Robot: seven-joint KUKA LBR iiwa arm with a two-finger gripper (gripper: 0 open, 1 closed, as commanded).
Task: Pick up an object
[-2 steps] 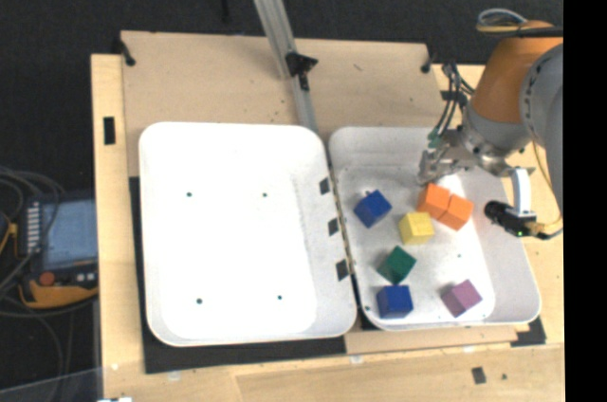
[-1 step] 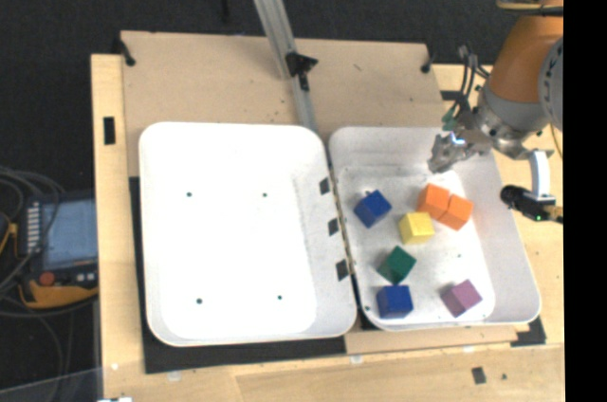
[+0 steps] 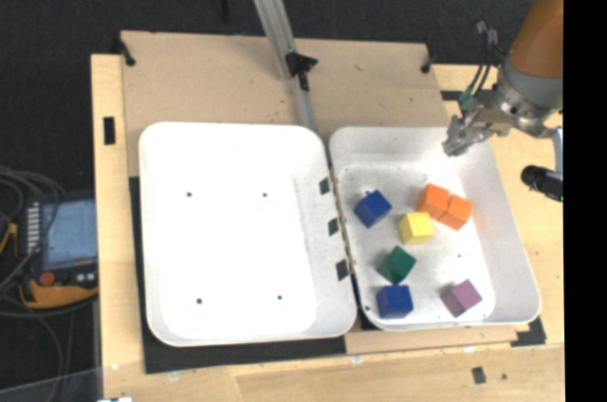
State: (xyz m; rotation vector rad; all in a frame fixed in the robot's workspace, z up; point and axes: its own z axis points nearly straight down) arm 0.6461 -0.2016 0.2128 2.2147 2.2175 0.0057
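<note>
Gripper (image 3: 457, 142) of mine hangs over the right bin's (image 3: 507, 201) 1 o'clock corner, finger state I cannot tell, nothing visibly held, while 7 blocks lie around 5 o'clock of it, nearest the 2 touching orange blocks (image 3: 445, 205) beside the yellow block (image 3: 415, 228).

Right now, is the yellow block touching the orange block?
Cannot tell. In the camera view the yellow block sits right against the lower left of the orange block, with no clear gap or contact showing.
</note>
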